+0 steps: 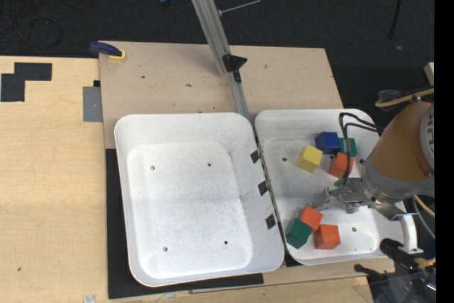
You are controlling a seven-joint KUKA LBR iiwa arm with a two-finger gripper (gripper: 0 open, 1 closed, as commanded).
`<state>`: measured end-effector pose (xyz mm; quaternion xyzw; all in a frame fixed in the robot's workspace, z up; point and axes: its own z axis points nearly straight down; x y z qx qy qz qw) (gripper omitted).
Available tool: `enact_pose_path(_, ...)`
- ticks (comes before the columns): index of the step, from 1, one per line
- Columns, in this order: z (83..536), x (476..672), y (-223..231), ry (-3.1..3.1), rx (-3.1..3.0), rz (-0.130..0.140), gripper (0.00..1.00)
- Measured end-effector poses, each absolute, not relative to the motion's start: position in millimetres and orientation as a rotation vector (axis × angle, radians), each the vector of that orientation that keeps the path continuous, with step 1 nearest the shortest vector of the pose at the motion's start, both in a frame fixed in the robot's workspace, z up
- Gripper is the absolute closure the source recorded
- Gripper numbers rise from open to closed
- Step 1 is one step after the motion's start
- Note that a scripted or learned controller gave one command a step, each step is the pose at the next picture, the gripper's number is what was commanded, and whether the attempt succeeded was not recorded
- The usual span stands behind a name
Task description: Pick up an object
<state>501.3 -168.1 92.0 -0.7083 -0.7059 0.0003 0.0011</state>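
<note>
In the right bin [284, 135], the gripper [345, 196] hangs low among crowded blocks; its grip state cannot be told. Nearest lies an orange block [310, 216] touching a green block [299, 232]; closing there risks nudging both aside.

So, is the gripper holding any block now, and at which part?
It cannot be told. The gripper is low in the right bin, among the blocks, but no block shows between its fingers.
</note>
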Motion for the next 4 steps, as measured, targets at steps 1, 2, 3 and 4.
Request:
enact_pose_path(1, 101.9, 500.9, -168.9, -2.207, -2.229, 0.0, 1.0)
enact_pose_path(2, 164.4, 504.9, -167.7, -2.226, -2.222, -0.003, 1.0)
enact_pose_path(3, 217.0, 506.1, -168.5, -2.226, -2.221, -0.003, 1.0)
enact_pose_path(4, 227.6, 503.9, -121.1, -2.225, -2.213, -0.001, 1.0)
